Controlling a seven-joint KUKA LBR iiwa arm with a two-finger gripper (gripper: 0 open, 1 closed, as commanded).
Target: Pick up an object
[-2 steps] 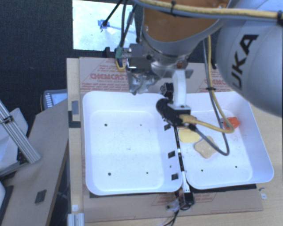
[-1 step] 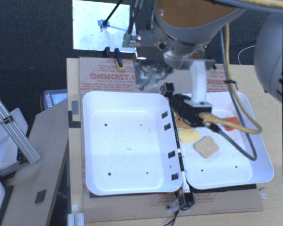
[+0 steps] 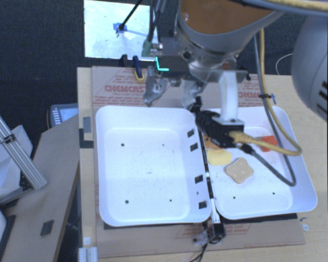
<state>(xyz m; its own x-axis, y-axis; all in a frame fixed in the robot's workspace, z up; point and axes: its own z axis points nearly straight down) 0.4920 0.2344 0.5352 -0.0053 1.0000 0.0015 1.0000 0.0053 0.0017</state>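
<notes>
Camera view: the gripper [image 3: 171, 94] is seen at about 12 o'clock of the scene, above the far rim of the left bin [image 3: 148, 166], with two metallic fingers [image 3: 152, 92] pointing down toward the cardboard sheet [image 3: 120, 87] behind the bins. A gap is seen between the fingers and nothing is held in it, so the jaws are taken as spread apart.

Outward from there, the grey wrist with its orange band [image 3: 220, 15] fills the top, and a white bracket with a black connector [image 3: 223, 130] hangs over the right bin [image 3: 287, 199], trailed by a yellow cable [image 3: 271, 149].

In the right bin, at roughly 9 o'clock of its floor, a tan biscuit-like piece [image 3: 239, 170] lies flat (squarish with lobed corners, so no clear long axis can be told). Just beside it at 11 o'clock a pale yellow oval [image 3: 219, 157] is laid, its long axis running 9 to 3. An orange-red piece [image 3: 269, 141] is partly hidden by the cable.
</notes>
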